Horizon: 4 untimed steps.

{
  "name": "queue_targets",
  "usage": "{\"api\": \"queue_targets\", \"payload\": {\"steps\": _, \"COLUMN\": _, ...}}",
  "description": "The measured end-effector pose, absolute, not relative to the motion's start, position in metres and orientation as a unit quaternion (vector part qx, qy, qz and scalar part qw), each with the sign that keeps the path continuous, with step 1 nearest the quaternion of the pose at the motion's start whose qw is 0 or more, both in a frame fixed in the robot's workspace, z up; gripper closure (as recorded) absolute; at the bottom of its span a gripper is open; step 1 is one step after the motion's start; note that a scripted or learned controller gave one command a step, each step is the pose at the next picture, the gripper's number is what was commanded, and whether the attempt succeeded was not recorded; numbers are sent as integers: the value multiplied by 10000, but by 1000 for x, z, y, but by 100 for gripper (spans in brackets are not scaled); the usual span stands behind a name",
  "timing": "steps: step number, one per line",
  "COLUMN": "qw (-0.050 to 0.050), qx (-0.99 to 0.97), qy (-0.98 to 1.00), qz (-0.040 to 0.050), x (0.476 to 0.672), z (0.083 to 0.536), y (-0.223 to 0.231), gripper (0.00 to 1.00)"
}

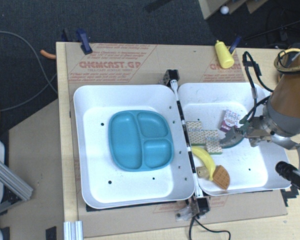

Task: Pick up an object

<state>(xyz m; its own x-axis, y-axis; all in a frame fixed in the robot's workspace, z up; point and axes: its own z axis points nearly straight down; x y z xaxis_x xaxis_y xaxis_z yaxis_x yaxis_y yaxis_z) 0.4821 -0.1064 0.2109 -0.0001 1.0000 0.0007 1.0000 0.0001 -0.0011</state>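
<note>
The right bin (250,171) holds a yellow banana (204,156), a brown waffle-like biscuit (221,176) at its front left, patterned flat packets (202,133) along its left wall, and a pink-and-white packet (231,118) further back. My gripper (231,138) is low over the middle of this bin. It sits just right of the patterned packets, below the pink packet and up-right of the banana. The arm (289,104) reaches in from the right. The gripper's dark body hides what lies directly under it.
The left bin (90,134) carries a blue divided plate (140,139). The divider between the bins (182,134) runs just left of the packets. A yellow object (223,55) and a blue clamp (83,41) sit on the bench behind the bins.
</note>
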Motion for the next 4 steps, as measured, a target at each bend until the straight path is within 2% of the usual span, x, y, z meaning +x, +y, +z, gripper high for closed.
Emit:
{"api": "queue_targets", "payload": {"steps": 1, "qw": -4, "qx": -7073, "qy": -7069, "qz": 0, "x": 552, "z": 148, "y": -140, "gripper": 0}}
{"api": "queue_targets", "payload": {"steps": 2, "qw": -37, "qx": -7070, "qy": -7072, "qz": -18, "x": 601, "z": 89, "y": -146, "gripper": 0}}
{"api": "queue_targets", "payload": {"steps": 3, "qw": 6, "qx": -7074, "qy": -7068, "qz": 4, "x": 564, "z": 84, "y": -156, "gripper": 0}}
{"api": "queue_targets", "payload": {"steps": 4, "qw": 9, "qx": -7065, "qy": -7077, "qz": -10, "x": 582, "z": 85, "y": -214, "gripper": 0}}
